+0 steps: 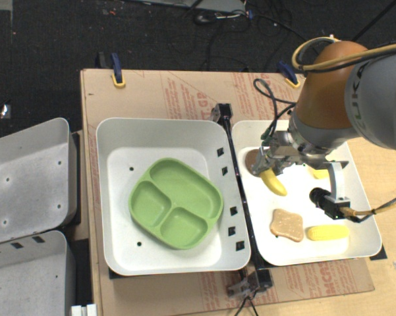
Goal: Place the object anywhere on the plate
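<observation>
1. The grey arm with its orange band hangs low over the right white bin [366, 239], and its two-finger gripper [269, 165] sits right at the top end of a yellow banana-shaped toy [273, 182]. From where I stand I cannot tell whether it is open, closed or pinching the fruit.
2. That banana lies in the right bin, towards its left wall, well apart from the green three-compartment plastic plate [176, 203] in the left white bin [112, 143]. Nothing is on the plate yet.
3. First risk: contact is at the banana's tip, not its middle. A curved, smooth piece caught there may swing or slip free on the lift.
4. Second risk: a brown round piece [252, 160] sits just beside the gripper on its left, and could get nudged or pinched too.
5. Third risk: the carry goes leftward over both bin walls and the black divider strip [235, 176] between them. A low-hanging banana could clip a rim and drop short.
6. The tan toast-shaped piece [286, 225] and yellow block [327, 232] nearer us look safely clear.
</observation>
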Controlling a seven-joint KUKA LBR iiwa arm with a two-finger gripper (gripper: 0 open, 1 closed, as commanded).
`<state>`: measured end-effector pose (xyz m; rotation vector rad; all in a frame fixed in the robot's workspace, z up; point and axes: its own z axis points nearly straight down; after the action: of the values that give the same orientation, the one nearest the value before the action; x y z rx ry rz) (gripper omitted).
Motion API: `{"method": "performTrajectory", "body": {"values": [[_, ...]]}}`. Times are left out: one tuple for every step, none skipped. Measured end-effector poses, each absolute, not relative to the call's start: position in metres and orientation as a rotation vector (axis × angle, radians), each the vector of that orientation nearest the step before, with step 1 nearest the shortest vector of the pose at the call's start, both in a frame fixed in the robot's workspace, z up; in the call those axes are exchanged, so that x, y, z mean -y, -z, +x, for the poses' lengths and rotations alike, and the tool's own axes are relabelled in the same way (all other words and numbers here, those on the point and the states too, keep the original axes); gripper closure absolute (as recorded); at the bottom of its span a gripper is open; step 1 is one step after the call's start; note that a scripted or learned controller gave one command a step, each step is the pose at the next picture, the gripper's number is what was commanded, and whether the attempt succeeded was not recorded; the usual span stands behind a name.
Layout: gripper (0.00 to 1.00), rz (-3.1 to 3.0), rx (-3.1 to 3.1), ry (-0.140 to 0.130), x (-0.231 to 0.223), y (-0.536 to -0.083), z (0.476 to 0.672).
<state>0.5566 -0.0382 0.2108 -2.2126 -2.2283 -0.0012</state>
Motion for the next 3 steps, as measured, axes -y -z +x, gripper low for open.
{"method": "performTrajectory", "body": {"values": [[1.00,-2.211,2.231,0.003,-0.015,-0.226,0.555],[1.00,-2.212,2.230,0.001,-0.060,-0.232,0.550],[1.00,-2.212,2.229,0.001,-0.107,-0.239,0.546]]}}
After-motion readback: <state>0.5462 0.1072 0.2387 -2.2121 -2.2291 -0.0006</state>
